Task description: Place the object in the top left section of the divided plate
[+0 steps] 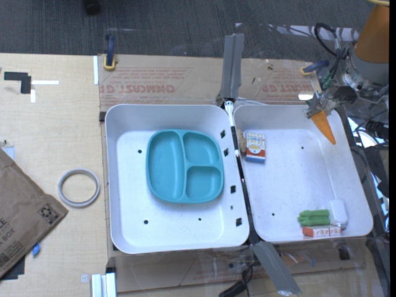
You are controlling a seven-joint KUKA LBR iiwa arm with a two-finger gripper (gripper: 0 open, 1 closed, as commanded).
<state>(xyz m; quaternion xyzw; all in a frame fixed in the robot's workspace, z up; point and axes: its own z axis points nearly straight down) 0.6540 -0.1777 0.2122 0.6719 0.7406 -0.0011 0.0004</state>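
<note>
Two shallow white bins sit side by side on the table (pixel 49 129). At the far left, a brown cardboard box (pixel 25 212) lies cut off by the picture's edge, and a roll of clear tape (pixel 79 187) rests just right of it. The left bin (pixel 117 166) carries a teal divided plate (pixel 185 166) near its middle, with one long compartment on its left and two smaller ones on its right. A grey divider strip (pixel 232 67) rises between the bins at the far side. In the right bin (pixel 291 190), a small printed carton (pixel 254 146) lies near the left wall; a green toy (pixel 314 217), a flat red-and-white packet (pixel 322 231) and a small white block (pixel 338 211) cluster at the near right corner.

At the upper right the arm (pixel 377 36) comes in, its orange band cut off by the frame, with cables bunched around the wrist. The end effector (pixel 322 108) hangs over the right bin's far right corner, its fingers clamped on the wide top of an orange carrot-shaped object (pixel 325 127), whose tip points down and slightly right. The fingers themselves are small and hard to make out.
</note>
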